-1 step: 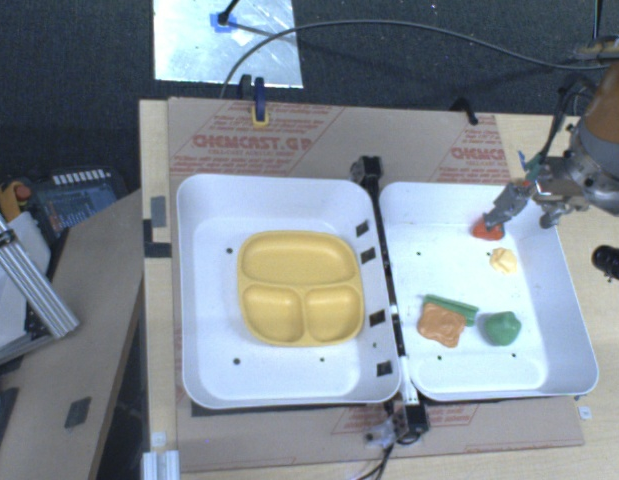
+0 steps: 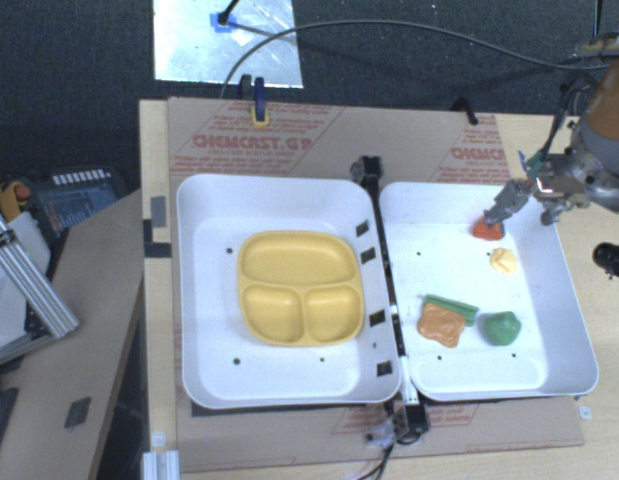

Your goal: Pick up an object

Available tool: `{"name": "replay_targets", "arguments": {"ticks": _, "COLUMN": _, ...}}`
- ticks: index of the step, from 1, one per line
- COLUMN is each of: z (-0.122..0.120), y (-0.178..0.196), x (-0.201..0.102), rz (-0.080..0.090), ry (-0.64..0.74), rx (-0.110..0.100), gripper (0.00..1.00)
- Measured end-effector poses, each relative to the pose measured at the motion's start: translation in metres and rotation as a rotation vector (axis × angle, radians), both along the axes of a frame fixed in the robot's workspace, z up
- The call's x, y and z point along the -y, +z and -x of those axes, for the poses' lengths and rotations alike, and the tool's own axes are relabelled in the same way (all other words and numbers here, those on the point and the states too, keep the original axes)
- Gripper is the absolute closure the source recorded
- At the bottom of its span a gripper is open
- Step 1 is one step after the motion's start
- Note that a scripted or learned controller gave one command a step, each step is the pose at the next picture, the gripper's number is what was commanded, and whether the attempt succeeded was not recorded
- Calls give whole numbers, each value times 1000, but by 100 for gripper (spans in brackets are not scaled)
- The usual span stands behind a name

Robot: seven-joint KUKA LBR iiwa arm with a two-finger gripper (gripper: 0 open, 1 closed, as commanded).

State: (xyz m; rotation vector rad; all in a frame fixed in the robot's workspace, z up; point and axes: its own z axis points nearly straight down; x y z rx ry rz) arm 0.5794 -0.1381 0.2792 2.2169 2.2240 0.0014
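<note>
Fingers [image 2: 506, 206] over red piece [image 2: 487, 230] – right bin [image 2: 559, 298]; left bin [image 2: 204, 298] – yellow tray [image 2: 294, 286].

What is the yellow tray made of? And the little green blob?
The yellow tray looks like smooth moulded plastic: one even colour, rounded compartments, a soft sheen. The green blob is probably plastic or rubber toy food, going by its solid colour and rounded shape; it is too small to be sure.

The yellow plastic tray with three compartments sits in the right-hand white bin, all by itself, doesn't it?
Not quite. The camera view shows the yellow plastic tray with three compartments in the left-hand white bin, not the right one. It does sit there all by itself.
</note>
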Motion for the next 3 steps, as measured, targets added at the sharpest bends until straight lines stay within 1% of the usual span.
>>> {"name": "replay_targets", "arguments": {"ticks": 2, "z": 3, "y": -85, "x": 8, "rz": 0, "ry": -2, "rx": -2, "gripper": 0}}
{"name": "replay_targets", "arguments": {"ticks": 3, "z": 2, "y": -127, "x": 4, "rz": -1, "ry": -2, "rx": -3, "gripper": 0}}
